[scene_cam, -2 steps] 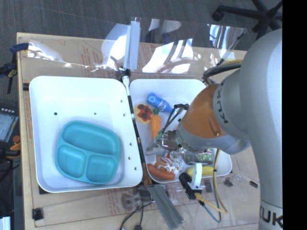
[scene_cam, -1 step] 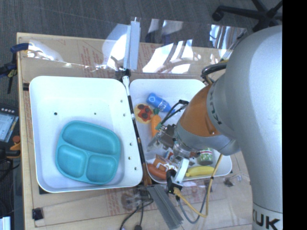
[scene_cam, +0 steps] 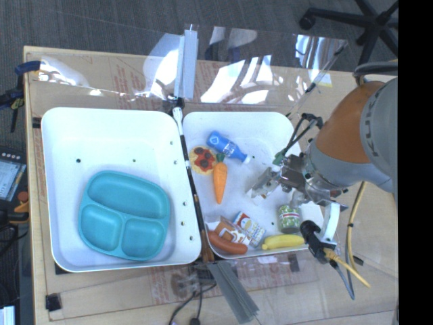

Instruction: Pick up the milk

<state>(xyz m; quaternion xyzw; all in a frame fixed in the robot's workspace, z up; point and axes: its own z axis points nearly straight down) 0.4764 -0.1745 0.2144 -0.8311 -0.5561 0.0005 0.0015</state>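
The milk (scene_cam: 248,227) is a small white carton with orange and blue print. It lies on its side near the front of the right bin (scene_cam: 270,124), between a hot dog (scene_cam: 226,243) and a banana (scene_cam: 283,242). My gripper (scene_cam: 265,185) hangs over the right middle of that bin, up and to the right of the milk and apart from it. It looks open, with nothing between its fingers. The grey arm with its orange band (scene_cam: 345,141) reaches in from the right.
An orange carrot (scene_cam: 220,179), a pizza slice (scene_cam: 201,158) and a blue bottle (scene_cam: 226,147) lie in the back half of the right bin. A green jar (scene_cam: 289,217) stands by the gripper. The left bin (scene_cam: 101,127) holds a teal divided tray (scene_cam: 124,214).
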